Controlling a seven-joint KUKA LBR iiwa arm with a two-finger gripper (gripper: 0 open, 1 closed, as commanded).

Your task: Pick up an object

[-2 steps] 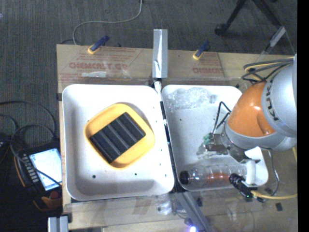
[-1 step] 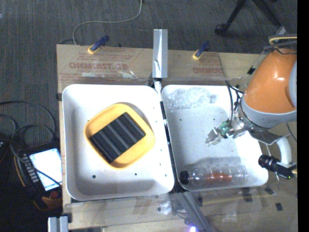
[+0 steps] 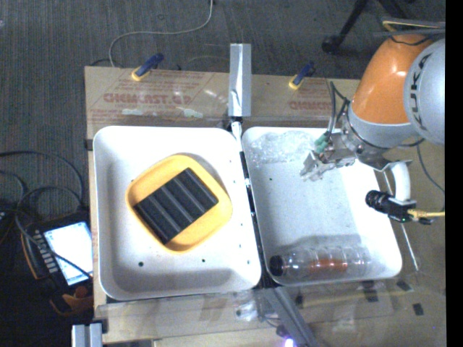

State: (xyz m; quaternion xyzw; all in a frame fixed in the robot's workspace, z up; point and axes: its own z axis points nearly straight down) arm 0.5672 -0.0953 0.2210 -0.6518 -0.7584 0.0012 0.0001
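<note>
Clear plastic bottle [image 3: 323, 262] on its side in right bin [image 3: 289, 215]; end effector [image 3: 316, 166] grip state indiscernible.

Bench [image 3: 108, 85] carries left bin [image 3: 108, 165] | right bin [image 3: 376, 230] touching it, right of it | two clamps [image 3: 147, 66] behind left bin

Both bins were white: the left bin [image 3: 116, 194] and the right bin [image 3: 318, 208]. The left one held a yellow tray [image 3: 148, 183] with a black ribbed insert [image 3: 177, 202]. A clear plastic bottle [image 3: 325, 262] with a black cap and reddish contents lay in the right. The arm [image 3: 398, 85] was orange and grey.
</note>
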